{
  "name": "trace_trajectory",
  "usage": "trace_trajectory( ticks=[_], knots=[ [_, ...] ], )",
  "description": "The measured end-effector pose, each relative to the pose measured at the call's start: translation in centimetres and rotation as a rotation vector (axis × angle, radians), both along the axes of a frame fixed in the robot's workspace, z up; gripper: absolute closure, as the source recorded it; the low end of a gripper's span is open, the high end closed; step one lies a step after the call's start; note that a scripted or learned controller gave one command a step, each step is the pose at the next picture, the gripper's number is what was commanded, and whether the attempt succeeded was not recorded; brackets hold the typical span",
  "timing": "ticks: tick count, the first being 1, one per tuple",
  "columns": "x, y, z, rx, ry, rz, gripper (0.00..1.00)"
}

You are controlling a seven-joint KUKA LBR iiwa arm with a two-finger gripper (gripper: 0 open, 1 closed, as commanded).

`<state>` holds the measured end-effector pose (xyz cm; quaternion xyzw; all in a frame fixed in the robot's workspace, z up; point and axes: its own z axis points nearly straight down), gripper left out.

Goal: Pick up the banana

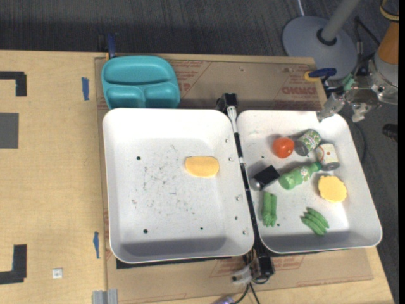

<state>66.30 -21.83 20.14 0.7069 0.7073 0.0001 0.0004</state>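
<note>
Claw (342, 106) hovers at right bin's (370, 189) top edge

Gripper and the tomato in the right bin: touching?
Apart. The camera view shows the gripper above the right bin's far corner, with bare white floor between it and the tomato.

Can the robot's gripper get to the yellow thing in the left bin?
Probably yes. The yellow thing lies alone in the left bin, with nothing on it or beside it. The gripper is at the far corner of the right bin, so it must cross that bin first.
</note>
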Motion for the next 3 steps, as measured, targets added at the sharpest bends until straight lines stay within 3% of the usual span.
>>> trace_trajectory(
  ticks=[1, 2, 3],
  knots=[
    [-2.7, 3.7, -11.6, -0.001, -0.002, 0.168, 0.00],
    [-9.0, 7.8, -11.6, 0.002, 0.001, -0.179, 0.00],
    [-14.6, 10.6, -11.6, 0.001, -0.002, -0.335, 0.00]
  ],
)
